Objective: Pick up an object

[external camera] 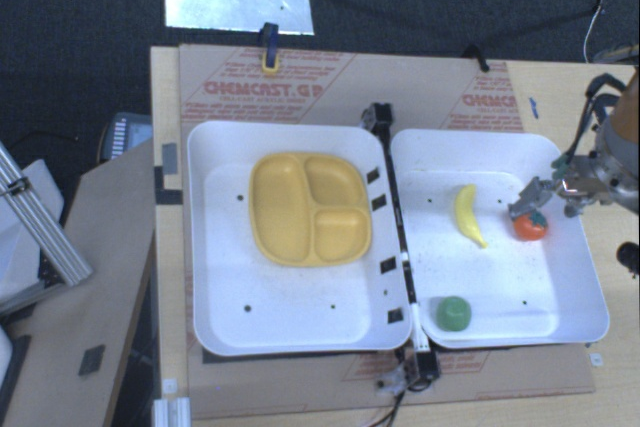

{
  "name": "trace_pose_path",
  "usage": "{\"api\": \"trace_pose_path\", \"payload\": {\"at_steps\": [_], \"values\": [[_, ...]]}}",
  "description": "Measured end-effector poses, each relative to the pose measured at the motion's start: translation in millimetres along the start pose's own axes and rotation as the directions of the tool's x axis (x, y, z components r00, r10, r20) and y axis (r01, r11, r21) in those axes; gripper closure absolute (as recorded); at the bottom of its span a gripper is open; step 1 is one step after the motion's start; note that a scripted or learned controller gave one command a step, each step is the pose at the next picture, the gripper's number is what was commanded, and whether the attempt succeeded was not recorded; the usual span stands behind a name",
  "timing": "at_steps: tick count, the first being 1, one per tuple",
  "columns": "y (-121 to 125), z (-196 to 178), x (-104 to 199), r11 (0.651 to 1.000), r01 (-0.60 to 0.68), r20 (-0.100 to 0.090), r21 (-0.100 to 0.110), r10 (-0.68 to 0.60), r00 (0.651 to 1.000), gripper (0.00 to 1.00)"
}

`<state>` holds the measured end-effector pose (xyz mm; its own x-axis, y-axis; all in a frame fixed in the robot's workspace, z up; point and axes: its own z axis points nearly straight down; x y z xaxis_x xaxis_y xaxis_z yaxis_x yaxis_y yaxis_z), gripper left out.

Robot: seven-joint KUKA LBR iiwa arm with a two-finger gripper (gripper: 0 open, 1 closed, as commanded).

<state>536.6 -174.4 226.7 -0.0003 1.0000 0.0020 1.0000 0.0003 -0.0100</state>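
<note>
Gripper (533, 205) hung low over the right bin (500, 325), at about three o'clock in the picture. It sat right at the small orange-red ball (530, 228), which looked like a little tomato. One grey finger pointed down to the left and its tip was just above the ball. Whether the claw was open or shut could not be told, and nothing showed the ball held between its parts.

The ball lay near the right wall of the right bin. A yellow banana (469, 214) lay to the ball's nine o'clock, near but not touching. A green round thing (453, 313) sat far off at the ball's seven o'clock, by the bin's front left corner. The left bin (220, 315) held a yellow plate with three parts (309, 209).

The step looked like closing in on the ball for a grab. To do it well, the claw should come down straight, with the ball in the middle of its two parts. It should go low enough to hold the ball at its fat middle, not its top. A round ball could roll or pop out if squeezed off to one side. The bin wall was close, so the claw should take care not to bump it. Then it should close softly and lift straight up, slowly.
</note>
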Motion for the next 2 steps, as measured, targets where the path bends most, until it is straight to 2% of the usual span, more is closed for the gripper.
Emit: {"api": "trace_pose_path", "payload": {"at_steps": [1, 2], "values": [[2.5, -6.0, 0.4, 1.000, 0.003, 0.002, -0.011, -0.003, 1.000, 0.00], [6.7, 48.5, -9.1, 1.000, 0.001, 0.002, -0.008, -0.001, 1.000, 0.00]]}}
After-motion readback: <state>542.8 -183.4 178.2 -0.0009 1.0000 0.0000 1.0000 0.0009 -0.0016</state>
